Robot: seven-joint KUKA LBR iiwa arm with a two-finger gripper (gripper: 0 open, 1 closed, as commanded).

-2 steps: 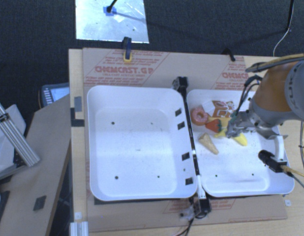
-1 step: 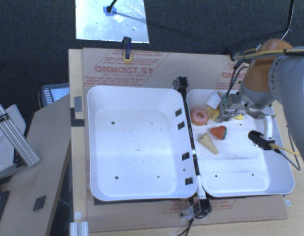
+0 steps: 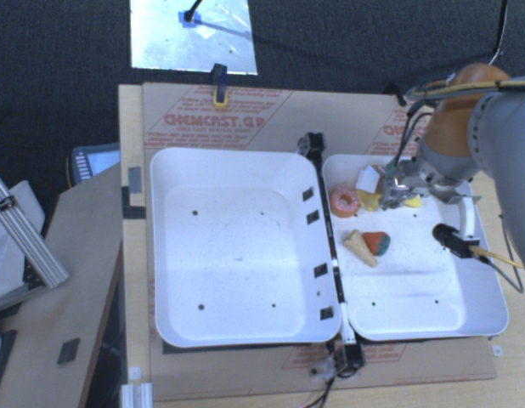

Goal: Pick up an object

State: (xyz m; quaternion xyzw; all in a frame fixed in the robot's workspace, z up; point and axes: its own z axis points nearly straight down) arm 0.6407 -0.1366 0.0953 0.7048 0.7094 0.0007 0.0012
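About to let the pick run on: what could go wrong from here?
The gripper sits low in the right bin among a tight cluster: donut, yellow piece and white piece. It may nudge a neighbour or close on two. The watermelon slice lies apart, an easier target.

- Arm [image 3: 500, 130]: smooth grey rounded casing.
- Orange band [image 3: 458, 113] above the wrist, glossy and bulbous.
- Pincer [image 3: 400, 189]: small, metallic grey.
- Thin dark cables [image 3: 413, 138] run along the wrist.

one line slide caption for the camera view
KUKA arm's gripper low in the right bin beside a pink donut; left bin alongside.
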